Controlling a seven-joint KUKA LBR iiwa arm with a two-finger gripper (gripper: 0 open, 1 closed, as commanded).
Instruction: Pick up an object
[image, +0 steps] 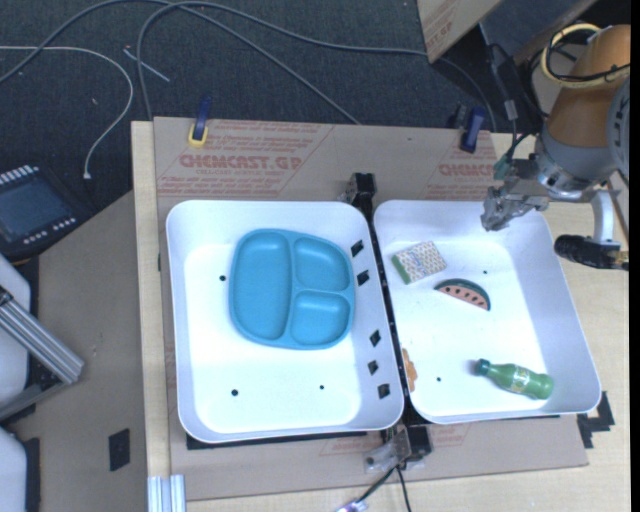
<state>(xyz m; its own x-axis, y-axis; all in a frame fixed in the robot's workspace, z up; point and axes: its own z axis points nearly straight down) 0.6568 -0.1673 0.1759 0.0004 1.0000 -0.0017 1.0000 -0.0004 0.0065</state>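
so, gripper (497, 213): hung over right bin's (560, 300) far rim, fingers' state unclear
risk: bottle (516, 379) could roll away

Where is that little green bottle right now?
The green bottle lies on its side in the right bin, near its front right corner, below the watermelon slice.

We see the gripper (497, 217) over the far edge of the right bin (560, 300). Nearer than its fingers and to their left lie a patterned packet (419, 261), then a melon slice (464, 294); the bottle (515, 379) lies nearest the camera. Far left, a divided plate (292, 289) sits in the left bin (200, 340).
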